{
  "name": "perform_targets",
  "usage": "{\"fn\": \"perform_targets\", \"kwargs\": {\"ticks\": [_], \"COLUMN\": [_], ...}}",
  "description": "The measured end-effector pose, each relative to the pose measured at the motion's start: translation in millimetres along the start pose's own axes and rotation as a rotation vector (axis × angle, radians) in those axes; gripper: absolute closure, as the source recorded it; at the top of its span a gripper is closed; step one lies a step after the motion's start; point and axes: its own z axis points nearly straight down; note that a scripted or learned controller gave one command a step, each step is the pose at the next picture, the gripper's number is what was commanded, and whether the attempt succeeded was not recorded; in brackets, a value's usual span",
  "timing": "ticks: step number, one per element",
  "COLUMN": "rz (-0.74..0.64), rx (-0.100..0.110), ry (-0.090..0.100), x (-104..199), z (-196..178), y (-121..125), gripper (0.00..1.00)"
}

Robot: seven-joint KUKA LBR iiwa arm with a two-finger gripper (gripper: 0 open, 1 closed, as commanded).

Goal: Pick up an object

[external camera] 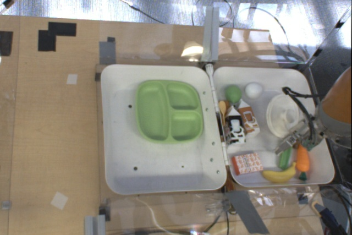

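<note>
the banana lies nearest the camera, along the front rim of the right bin. from there, left to right:

the left bin on the surface holds a green divided plate, well apart from the arm.

in the right bin, against the divider, sit a green ball, a small black-and-white carton and a red-patterned box. beside them are a white ball and a clear cup. toward the right wall lie a green vegetable, just above the banana, and a carrot, almost touching the vegetable.

the pincer hangs low between the cup and the vegetable and carrot. it is small and tangled with cables here, so i cannot tell how far apart its jaws stand, and nothing can be seen gripped in it.

the likely target is the green vegetable or the carrot. the risk, as i judge it, is crowding: vegetable, carrot and banana are packed so close that a descending jaw could land on top of one and shove it aside, or pinch two at once and drop both. both are rounded and smooth-looking, so an off-centre squeeze could squirt them out. the cup's rim is near enough to be clipped and tipped, and the bin wall on the right leaves little room.
</note>
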Motion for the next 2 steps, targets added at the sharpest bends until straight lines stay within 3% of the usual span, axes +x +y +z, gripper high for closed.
{"fn": "perform_targets", "kwargs": {"ticks": [2], "rz": [0.124], "rx": [-0.003], "ry": [0.002], "x": [2.2], "z": [0.0], "y": [1.2], "gripper": [0.00]}}
